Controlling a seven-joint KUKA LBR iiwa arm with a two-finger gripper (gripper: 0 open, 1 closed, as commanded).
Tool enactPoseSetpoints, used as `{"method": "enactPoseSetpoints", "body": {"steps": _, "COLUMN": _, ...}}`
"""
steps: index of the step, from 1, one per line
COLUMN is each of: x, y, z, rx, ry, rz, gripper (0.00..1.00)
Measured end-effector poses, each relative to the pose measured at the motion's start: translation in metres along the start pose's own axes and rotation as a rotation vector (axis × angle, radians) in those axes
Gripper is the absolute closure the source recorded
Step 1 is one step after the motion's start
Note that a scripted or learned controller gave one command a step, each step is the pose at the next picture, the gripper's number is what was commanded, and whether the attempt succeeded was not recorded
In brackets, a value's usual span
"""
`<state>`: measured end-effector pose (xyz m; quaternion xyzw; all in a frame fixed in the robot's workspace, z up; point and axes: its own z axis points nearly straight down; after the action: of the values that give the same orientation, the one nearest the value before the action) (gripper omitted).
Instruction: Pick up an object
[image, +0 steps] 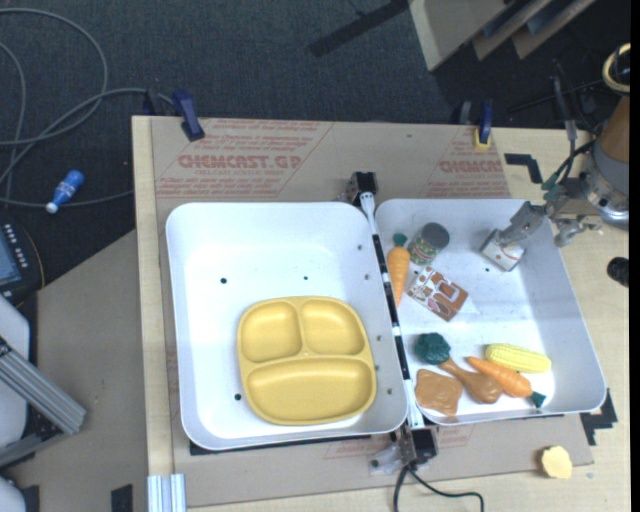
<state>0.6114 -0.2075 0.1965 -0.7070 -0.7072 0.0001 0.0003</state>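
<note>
Nearest the camera, a yellow divided plate lay in the left bin. Along the near edge of the right bin sat a chicken drumstick, a carrot and a corn cob, with green broccoli just left of them. Farther back lay a brown packet, a second carrot and a small can. At the far right the gripper hung over bare bin floor, away from the toys; whether its jaws were spread, I could not tell.

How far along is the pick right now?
Nothing looks picked yet. The gripper sits over the right bin's upper part, away from the toys, with nothing seen between its fingers. The corn, carrot and broccoli lie in that bin. Reaching, grasping and lifting remain.
</note>
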Motion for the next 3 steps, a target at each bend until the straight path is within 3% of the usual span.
{"method": "enactPoseSetpoints", "body": {"steps": 1, "x": 0.013, "y": 0.030, "z": 0.093, "rx": -0.013, "ry": -0.007, "rz": 0.001, "gripper": 0.00}}
{"method": "enactPoseSetpoints", "body": {"steps": 2, "x": 0.088, "y": 0.008, "z": 0.110, "rx": 0.004, "ry": 0.002, "rz": -0.004, "gripper": 0.00}}
{"method": "enactPoseSetpoints", "body": {"steps": 3, "x": 0.106, "y": -0.064, "z": 0.113, "rx": 0.007, "ry": 0.003, "rz": 0.002, "gripper": 0.00}}
